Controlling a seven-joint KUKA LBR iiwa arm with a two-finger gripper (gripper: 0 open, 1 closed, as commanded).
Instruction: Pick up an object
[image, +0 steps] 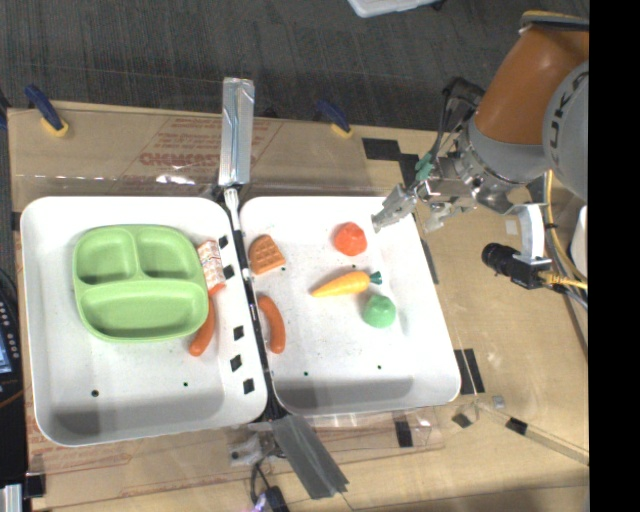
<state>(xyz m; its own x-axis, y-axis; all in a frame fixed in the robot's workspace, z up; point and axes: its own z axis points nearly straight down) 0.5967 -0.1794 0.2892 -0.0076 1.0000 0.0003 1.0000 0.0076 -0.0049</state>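
Two white bins (330, 390) sat side by side on the surface. At upper right, the claw (392, 212) hovered beside a red tomato (349, 238). Whether it was wide or narrow could not be told.

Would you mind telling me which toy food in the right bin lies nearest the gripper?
The orange-red tomato, at the bin's upper right; the carrot, green pear, waffle and sausage lie farther from the gripper.

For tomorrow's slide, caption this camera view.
Gripper hovers beside a toy tomato, above a carrot.
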